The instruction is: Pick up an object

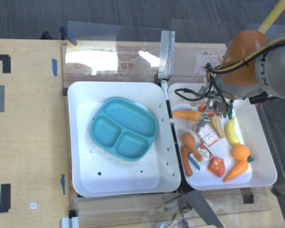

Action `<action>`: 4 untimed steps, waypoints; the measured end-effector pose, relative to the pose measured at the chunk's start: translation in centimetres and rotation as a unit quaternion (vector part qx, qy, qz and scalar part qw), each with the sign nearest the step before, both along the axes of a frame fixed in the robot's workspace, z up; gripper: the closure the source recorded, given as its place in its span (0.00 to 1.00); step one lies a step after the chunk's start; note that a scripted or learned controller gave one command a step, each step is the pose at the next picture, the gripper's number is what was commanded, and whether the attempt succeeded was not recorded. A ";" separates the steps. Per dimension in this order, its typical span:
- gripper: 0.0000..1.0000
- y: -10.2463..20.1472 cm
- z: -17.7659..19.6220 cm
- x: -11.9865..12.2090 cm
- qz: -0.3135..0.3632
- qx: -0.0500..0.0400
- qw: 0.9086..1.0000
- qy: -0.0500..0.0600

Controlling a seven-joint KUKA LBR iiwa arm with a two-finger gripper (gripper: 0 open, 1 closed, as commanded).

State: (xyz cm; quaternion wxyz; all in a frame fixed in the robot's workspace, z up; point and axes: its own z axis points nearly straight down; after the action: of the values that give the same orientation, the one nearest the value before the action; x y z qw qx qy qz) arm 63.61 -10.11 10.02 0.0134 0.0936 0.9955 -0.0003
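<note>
Toy foods crowded in the right bin (268, 172), yellow banana (233, 130), orange (241, 152), carrot (236, 170), strawberry (217, 166), second carrot (186, 115) near the bin's left wall

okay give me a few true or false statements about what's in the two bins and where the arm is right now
1. The blue divided plate lies in the left bin. True.
2. The banana lies on the blue plate. False: it is in the right bin.
3. The hand is over the right bin. True.
4. The orange sits in the left bin. False: it is in the right bin, beside the banana.
</note>
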 end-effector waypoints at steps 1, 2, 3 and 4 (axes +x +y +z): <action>0.00 -0.1 -1.0 -6.7 0.113 -0.001 0.994 0.007; 0.00 0.7 -1.1 -1.4 0.144 -0.002 0.989 0.007; 0.00 0.9 -1.1 -4.0 0.143 -0.001 0.990 0.008; 1.00 1.0 0.3 -3.5 0.144 -0.004 0.990 -0.001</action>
State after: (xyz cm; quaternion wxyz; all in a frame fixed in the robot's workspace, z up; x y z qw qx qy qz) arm 60.15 -9.12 10.37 0.0143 -0.0506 0.9986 -0.0019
